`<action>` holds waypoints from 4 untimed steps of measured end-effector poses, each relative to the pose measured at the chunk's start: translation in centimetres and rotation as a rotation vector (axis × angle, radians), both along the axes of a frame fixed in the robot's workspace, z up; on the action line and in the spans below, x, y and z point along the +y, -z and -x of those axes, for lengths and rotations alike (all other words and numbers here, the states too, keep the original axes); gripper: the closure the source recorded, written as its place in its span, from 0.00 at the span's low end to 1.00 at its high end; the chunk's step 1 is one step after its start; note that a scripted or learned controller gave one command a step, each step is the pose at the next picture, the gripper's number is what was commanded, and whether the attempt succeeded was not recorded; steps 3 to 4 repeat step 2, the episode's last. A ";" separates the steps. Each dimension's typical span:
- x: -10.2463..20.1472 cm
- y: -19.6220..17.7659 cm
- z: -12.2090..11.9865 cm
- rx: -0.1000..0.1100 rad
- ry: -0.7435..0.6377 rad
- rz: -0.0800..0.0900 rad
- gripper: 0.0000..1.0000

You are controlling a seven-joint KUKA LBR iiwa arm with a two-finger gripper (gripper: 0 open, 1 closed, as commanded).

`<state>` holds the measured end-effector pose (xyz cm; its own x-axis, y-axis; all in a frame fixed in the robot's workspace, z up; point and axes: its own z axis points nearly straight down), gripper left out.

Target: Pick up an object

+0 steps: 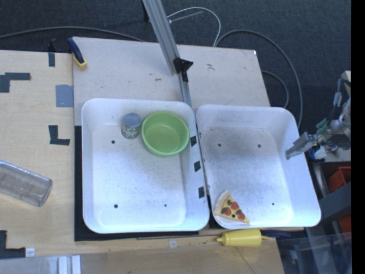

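Green bowl (pixel 165 133) sat in far bin, well left of jaws (pixel 302 144): light, stiff, slick; take by rim. Small can (pixel 131 125) touched bowl's far side: rigid, grip across body. Pizza slice (pixel 230 208) lay nearest jaws, below-left: flat, hard to pinch. Jaws' state: cannot tell.

The setting you worked in was a robotics lab test bench, not a home or kitchen. You had two shallow white bins (pixel 91 170) set side by side on a plywood benchtop (pixel 34 84) marked with dark tape patches (pixel 64 95). Loose cables (pixel 199 16) ran across dark carpet behind the bench, and a metal strut (pixel 162 30) slanted over it. The bin contents were props: a green bowl (pixel 165 133), a toy pizza slice (pixel 231 208), a small can (pixel 131 125).
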<state>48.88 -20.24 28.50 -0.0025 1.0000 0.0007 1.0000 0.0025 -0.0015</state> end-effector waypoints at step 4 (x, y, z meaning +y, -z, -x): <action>-0.3 4.4 0.1 0.004 0.002 0.000 0.00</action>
